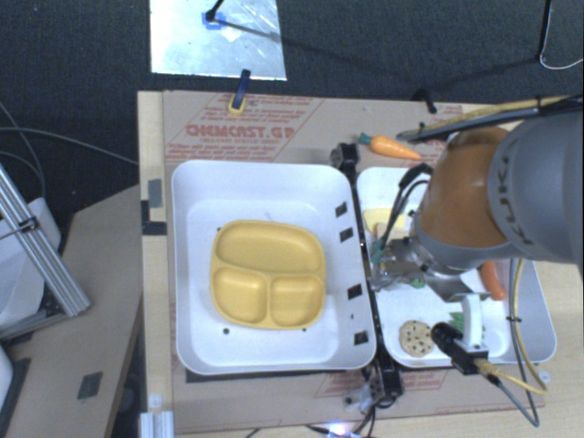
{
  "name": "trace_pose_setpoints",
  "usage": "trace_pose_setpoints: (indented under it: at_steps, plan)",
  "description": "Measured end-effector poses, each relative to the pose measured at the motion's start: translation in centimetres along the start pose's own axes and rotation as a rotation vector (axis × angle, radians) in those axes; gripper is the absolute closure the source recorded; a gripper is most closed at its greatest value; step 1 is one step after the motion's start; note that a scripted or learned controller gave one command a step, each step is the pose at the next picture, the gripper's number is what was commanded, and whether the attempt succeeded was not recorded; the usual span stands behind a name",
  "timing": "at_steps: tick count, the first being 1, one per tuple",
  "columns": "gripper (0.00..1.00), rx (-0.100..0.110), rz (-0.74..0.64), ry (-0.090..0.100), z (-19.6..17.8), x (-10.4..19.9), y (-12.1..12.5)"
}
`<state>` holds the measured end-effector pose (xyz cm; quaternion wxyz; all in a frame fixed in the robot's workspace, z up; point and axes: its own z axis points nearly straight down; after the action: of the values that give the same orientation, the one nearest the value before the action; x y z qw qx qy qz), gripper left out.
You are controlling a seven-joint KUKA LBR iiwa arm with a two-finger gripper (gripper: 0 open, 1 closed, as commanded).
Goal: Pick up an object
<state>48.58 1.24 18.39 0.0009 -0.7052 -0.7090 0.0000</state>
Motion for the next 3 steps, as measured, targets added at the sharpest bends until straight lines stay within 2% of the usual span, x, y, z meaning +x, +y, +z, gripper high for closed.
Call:
trace_pose_setpoints:
  at_steps: [1, 2, 3]
  plan:
    - [1.0, -0.006, -0.003, 0.0, -4.6, 4.9, 0.2]
    - [1.0, -0.02, -0.014, 0.01, -20.3, 16.6, 0.2]
    - [1.0, -0.005, -0.006, 0.0, -20.4, 15.8, 0.2]
